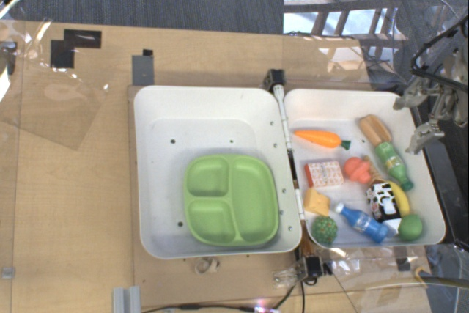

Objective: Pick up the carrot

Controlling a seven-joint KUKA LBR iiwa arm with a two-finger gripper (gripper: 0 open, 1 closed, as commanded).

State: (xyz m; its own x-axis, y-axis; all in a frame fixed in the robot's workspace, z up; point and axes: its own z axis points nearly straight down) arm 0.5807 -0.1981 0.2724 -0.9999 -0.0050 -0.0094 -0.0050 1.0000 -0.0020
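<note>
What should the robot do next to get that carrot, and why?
Probably swing the gripper left and bring it above the carrot. The carrot lies alone near the right bin's upper left, and the gripper sits off by the bin's right edge.

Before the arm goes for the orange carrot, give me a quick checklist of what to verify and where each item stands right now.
1. Orange carrot with green top in view, lying in the right white bin: ok.
2. Carrot top free to approach, nothing lying on it: ok.
3. Room around it: the white patterned box and the red-orange toy lie just below it but apart: ok.
4. Gripper over the carrot: not ok, it sits at the bin's right edge.
5. Fingers ready: cannot tell.
6. Green divided plate in the left white bin, out of the path: ok.
</note>
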